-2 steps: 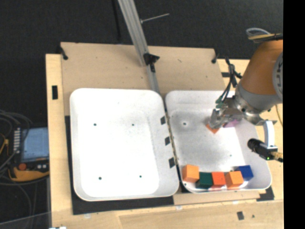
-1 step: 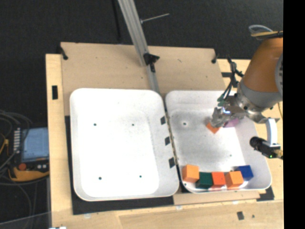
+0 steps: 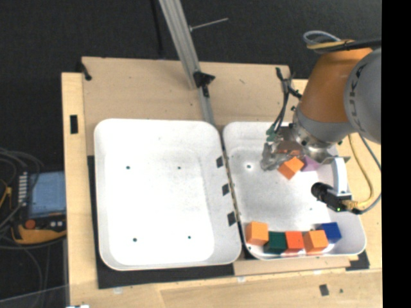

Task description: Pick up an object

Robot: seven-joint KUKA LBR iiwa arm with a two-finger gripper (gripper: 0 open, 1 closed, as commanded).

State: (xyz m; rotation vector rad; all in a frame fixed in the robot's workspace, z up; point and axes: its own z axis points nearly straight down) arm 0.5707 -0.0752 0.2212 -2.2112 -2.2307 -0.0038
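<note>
My gripper (image 3: 280, 159) hangs over the back of the right bin (image 3: 257, 191), below the arm's orange band. A tilted orange block (image 3: 291, 167) sits between its fingertips, and the fingers are shut on it. Just right of that block, a small pink piece (image 3: 311, 165) peeks out from under the wrist. Along the right bin's front wall lies a row of blocks: orange (image 3: 257, 231), green (image 3: 277, 241), red-orange (image 3: 294, 240), orange (image 3: 315, 240) and blue (image 3: 331, 231).
The left bin (image 3: 157, 191) lies beside the right one, with a raised divider (image 3: 228, 185) between them. A metal pole (image 3: 186, 43) slants up from the back of the bench. A black fitting with a green light (image 3: 326, 196) and cables hang at the right bin's right side.
</note>
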